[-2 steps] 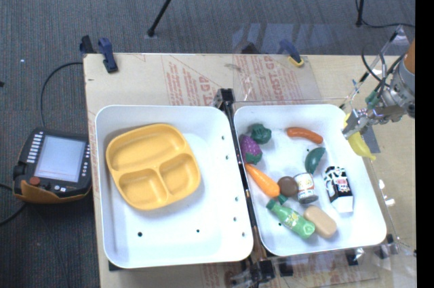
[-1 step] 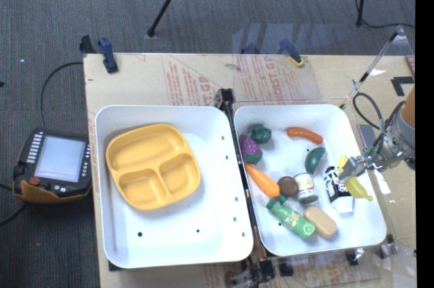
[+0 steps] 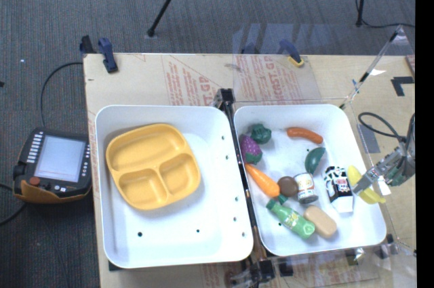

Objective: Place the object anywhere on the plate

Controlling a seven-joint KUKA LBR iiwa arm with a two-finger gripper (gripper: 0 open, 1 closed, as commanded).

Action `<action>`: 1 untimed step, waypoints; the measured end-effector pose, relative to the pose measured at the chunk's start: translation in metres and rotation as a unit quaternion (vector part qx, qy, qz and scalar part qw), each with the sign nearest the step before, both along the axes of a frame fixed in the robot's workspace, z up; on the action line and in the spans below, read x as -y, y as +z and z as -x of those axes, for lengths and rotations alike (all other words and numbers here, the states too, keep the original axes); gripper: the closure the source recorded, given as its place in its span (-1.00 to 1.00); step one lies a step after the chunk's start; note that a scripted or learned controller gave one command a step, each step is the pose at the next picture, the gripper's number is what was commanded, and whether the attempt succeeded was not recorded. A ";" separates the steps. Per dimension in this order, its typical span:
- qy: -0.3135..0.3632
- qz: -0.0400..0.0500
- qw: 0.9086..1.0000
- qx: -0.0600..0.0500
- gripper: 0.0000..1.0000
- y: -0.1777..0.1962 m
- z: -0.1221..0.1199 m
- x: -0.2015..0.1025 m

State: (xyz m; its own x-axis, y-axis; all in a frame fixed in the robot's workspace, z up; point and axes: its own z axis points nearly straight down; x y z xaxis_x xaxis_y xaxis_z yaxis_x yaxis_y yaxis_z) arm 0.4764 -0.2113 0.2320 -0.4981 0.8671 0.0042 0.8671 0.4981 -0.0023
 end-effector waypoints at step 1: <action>0.167 0.000 0.986 0.003 1.00 0.011 -0.001 0.000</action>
State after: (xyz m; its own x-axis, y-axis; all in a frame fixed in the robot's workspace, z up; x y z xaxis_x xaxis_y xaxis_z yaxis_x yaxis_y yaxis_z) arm 0.4778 -0.2108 0.2432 -0.7561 0.6545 -0.0007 0.6545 0.7561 0.0020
